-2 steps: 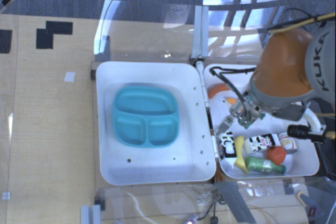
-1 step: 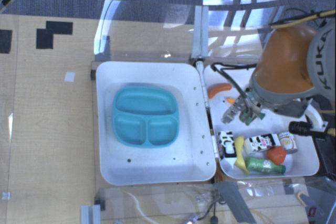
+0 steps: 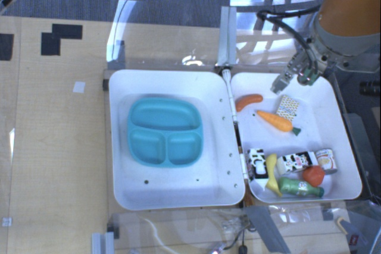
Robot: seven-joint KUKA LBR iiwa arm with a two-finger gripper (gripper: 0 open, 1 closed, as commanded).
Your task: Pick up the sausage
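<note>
I'm seeing the arm [image 3: 351,3] reaching in over the far right corner of the bench, its orange band being cut off by the top edge of the view. The left bin [image 3: 119,175] is carrying a blue divided plate [image 3: 165,131] sitting near its middle. The right bin [image 3: 345,146] is holding the rest. The gripper [image 3: 284,81] is hanging over the far edge of that bin, touching nothing I can make out, and I cannot tell how its jaws are standing, since they are blurring into one pale shape. The sausage [image 3: 248,102] is lying free near the bin's far left corner, just beside the dividing wall. A carrot [image 3: 275,121] is lying near it, touching a small patterned packet [image 3: 288,107]. Along the near edge a banana [image 3: 271,174], a green bottle [image 3: 300,188], a tomato [image 3: 314,175], a can [image 3: 325,160] and two black-and-white cartons [image 3: 257,162] are crowding together; their labels are too small for me to read.
</note>
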